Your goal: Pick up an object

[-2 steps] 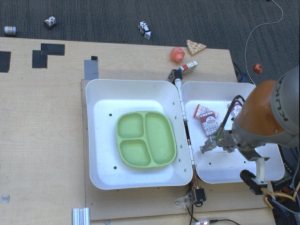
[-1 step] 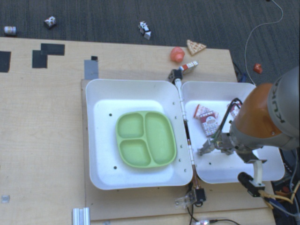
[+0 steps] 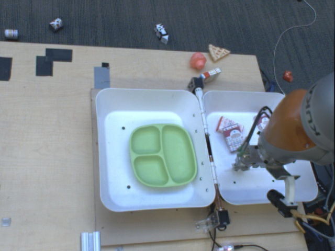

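Observation:
A red and white packet lies flat in the right bin, towards its far left part. Another small red and white item lies just right of it, partly hidden behind the arm. My gripper hangs low over the right bin's middle, just below and right of the packet. The grey wrist and orange band cover most of it. A green three-compartment plate rests in the left bin.
Beyond the bins on the bench lie a red ball, a pizza-slice toy and a small red and white tube. Small objects lie scattered on the dark carpet behind. Cables trail at the bench's front right.

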Available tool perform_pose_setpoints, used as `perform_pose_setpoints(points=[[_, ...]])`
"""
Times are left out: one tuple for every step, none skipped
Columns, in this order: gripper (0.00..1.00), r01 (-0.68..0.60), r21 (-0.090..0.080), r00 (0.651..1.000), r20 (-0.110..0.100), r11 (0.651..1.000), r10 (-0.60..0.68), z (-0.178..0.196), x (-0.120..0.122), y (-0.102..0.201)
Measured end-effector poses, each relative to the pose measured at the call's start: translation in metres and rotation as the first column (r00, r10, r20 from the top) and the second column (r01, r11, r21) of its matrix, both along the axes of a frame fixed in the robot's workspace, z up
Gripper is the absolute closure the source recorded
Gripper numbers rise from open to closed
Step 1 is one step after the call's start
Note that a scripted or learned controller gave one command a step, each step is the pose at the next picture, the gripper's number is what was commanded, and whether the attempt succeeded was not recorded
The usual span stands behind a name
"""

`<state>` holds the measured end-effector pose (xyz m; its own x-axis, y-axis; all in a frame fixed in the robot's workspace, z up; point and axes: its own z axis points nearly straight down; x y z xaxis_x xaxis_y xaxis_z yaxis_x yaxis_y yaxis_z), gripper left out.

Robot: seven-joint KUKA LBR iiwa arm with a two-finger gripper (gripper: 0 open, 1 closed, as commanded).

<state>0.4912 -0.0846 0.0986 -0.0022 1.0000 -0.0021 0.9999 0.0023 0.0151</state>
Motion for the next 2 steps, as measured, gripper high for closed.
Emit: perform_pose_setpoints(points=[[0.00, -0.001, 0.000, 1.000, 0.000, 1.000, 0.001, 0.000, 0.000, 0.000], [0.00, 0.001, 0.001, 1.000, -0.007, 1.000, -0.001, -0.011, -0.002, 0.000]])
